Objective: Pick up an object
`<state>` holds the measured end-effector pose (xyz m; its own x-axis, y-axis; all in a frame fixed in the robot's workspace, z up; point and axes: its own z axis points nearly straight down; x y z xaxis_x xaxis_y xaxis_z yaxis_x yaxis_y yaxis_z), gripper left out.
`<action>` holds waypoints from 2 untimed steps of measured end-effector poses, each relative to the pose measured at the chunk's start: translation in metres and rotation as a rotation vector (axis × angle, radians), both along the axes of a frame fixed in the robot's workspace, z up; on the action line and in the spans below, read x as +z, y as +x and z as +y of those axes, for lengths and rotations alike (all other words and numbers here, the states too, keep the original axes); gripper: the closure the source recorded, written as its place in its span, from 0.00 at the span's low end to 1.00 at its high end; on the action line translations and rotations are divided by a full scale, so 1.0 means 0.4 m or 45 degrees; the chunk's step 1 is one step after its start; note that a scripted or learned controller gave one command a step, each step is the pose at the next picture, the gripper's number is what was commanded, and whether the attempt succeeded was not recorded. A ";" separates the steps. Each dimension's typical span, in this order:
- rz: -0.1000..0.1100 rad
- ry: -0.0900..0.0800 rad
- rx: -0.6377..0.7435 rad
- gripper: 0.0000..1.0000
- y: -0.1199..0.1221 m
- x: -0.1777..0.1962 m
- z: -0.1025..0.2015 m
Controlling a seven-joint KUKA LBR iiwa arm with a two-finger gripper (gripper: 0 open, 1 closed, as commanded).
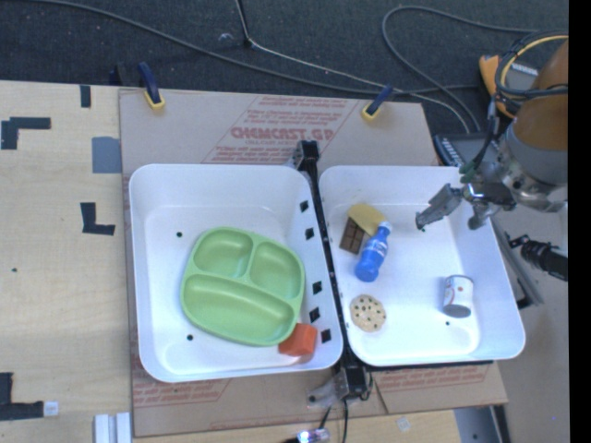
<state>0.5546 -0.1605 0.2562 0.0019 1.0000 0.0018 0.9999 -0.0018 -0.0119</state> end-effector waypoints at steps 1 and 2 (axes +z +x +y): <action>-0.014 -0.003 0.004 0.00 0.005 0.014 0.001; -0.007 -0.001 0.003 0.00 -0.014 -0.137 0.012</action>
<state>0.5490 -0.1556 0.2012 -0.0007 1.0000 0.0008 1.0000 0.0007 -0.0064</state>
